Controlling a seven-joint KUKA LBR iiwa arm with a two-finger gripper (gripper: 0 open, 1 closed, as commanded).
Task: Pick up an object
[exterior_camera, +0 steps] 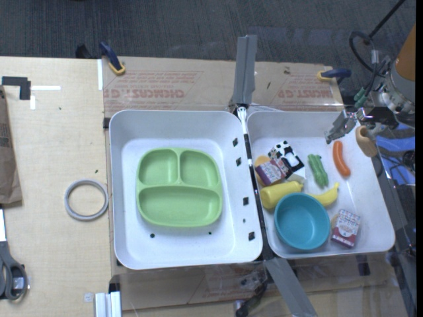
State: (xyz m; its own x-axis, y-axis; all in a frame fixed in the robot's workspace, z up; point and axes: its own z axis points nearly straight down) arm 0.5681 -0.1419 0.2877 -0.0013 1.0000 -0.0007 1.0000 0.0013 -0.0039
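Note:
The right bin (380,197) holds several small things: an orange carrot (340,158), a green pod (318,170), a yellow banana (326,195), a yellow lump (280,193), a blue bowl (302,222), a purple packet (270,172), a black-and-white toy (286,154) and a red-and-white packet (346,228). My gripper (350,133) hangs over the bin's far right corner, just above and right of the carrot. A tan rounded thing (365,141) sits close against the gripper; whether it is held I cannot tell.
The left bin (125,177) holds a green divided plate (179,188). A grey ring (86,199) lies on the bench to the left. A grey post (245,71) stands behind the gap between the bins. Cables and blue parts crowd the right edge.

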